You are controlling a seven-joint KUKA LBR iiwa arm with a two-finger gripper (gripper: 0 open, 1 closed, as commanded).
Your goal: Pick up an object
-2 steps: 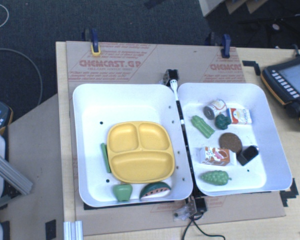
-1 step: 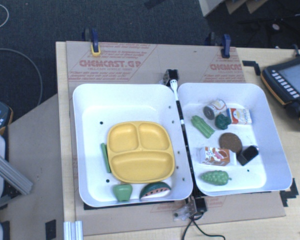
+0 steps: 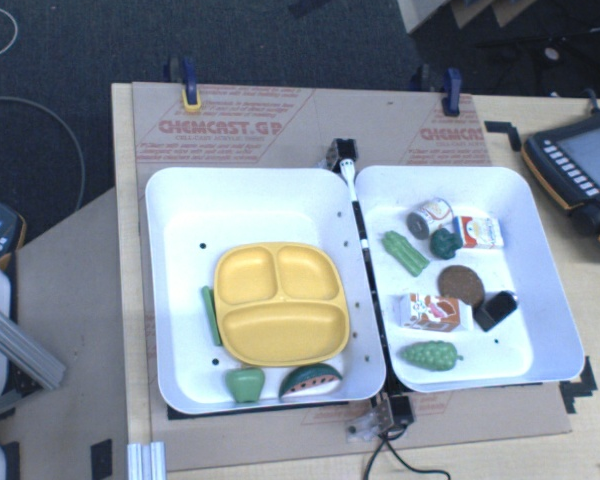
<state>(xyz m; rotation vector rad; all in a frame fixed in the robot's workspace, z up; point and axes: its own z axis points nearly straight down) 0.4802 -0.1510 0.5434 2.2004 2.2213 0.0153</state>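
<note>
1. Hidden or cut off: a slim green strip (image 3: 211,315) lies along the left edge of the yellow three-compartment plastic plate (image 3: 280,303) in the left white bin (image 3: 170,268). Whether it runs under the plate cannot be told.
2. Hard to make out: a dark teal lump (image 3: 444,242) in the right white bin (image 3: 540,268) touches a small silver-topped can (image 3: 430,216). Its form is unclear.
3. Jaws of the gripper: cannot tell how they stand or whether they have hold of anything.
4. Candidate items, left bin: a pale green cup-shaped piece (image 3: 245,384) and a toy watermelon slice (image 3: 311,379) sit side by side just below the plate, against the near wall.
5. Candidate items, right bin:
   - a ridged green toy cucumber (image 3: 406,253), tilted, near the dividing wall;
   - a red-and-white carton (image 3: 477,232);
   - a brown round disc (image 3: 461,284);
   - a black block (image 3: 495,310) just beside the disc;
   - a red-and-white printed packet (image 3: 433,312);
   - a green bunch of toy grapes (image 3: 429,355), nearest the front wall.
6. All the items rest on the bin floors.
</note>
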